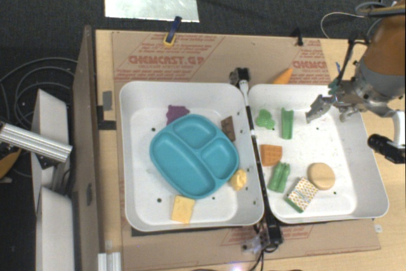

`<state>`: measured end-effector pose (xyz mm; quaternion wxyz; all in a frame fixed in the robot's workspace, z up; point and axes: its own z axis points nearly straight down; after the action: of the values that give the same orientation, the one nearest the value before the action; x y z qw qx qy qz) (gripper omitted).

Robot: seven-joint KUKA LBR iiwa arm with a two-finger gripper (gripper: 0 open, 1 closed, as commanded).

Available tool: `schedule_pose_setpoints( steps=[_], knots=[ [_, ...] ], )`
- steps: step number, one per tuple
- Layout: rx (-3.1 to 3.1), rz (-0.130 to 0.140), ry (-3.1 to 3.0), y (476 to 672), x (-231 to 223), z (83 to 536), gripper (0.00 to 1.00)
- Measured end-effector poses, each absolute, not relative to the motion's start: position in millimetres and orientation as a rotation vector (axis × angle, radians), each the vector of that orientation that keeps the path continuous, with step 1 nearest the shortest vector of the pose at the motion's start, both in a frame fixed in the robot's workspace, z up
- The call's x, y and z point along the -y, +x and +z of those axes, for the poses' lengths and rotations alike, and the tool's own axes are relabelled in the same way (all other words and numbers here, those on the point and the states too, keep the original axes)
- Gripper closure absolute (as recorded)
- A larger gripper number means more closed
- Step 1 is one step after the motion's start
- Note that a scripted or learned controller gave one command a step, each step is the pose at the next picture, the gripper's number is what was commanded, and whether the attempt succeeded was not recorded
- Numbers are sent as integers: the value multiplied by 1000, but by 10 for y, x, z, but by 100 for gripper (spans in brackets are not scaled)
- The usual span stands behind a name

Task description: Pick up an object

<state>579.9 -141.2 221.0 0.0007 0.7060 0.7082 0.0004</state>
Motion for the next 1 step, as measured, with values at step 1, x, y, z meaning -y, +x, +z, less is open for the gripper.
schedule_pose_setpoints(
  steps=[1],
  knots=[
    [-2228,2,2211,6518,1309,1011,0]
  ],
)
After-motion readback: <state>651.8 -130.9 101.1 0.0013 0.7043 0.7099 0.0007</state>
